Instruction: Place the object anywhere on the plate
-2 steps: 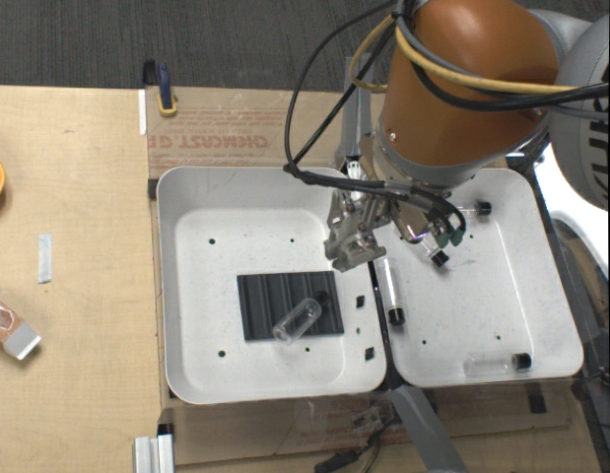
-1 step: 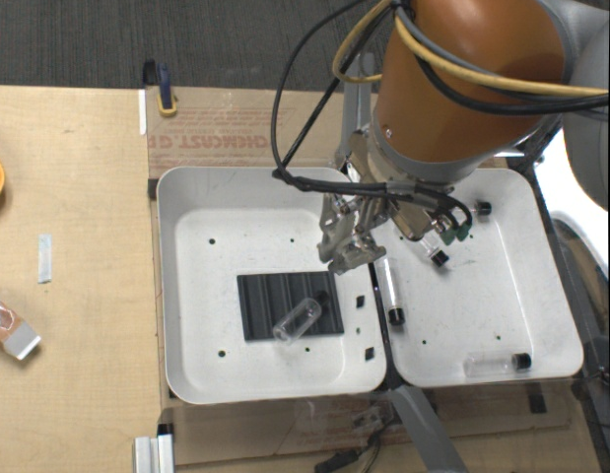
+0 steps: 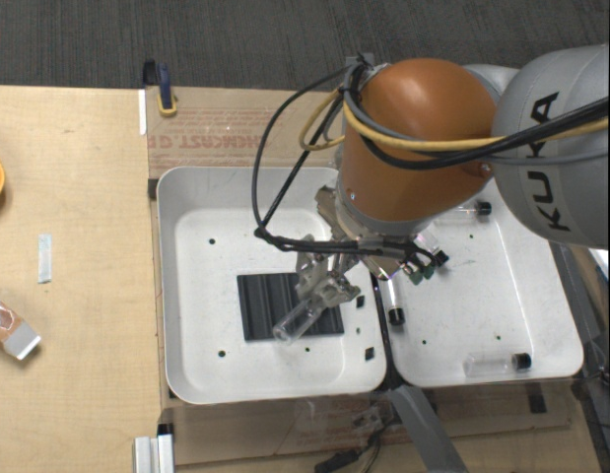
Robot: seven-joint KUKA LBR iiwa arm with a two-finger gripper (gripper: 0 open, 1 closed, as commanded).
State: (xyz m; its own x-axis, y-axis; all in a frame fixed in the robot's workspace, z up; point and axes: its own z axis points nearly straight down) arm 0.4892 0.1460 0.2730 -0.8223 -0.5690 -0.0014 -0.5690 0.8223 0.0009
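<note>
Plate [image 3: 267, 306]: dark, ribbed, rectangular; left bin [image 3: 186, 264]

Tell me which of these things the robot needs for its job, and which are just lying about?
For the job:
- dark ridged plate
- clear tube lying on it
- hand

Lying about:
- blue clamp
- small grey strip
- wrapped packet

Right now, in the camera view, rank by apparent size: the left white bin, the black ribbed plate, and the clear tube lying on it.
1. Left white bin, largest.
2. Black ribbed plate, inside that bin.
3. Clear tube, smallest, lying tilted on the plate's right part under the gripper.
</note>
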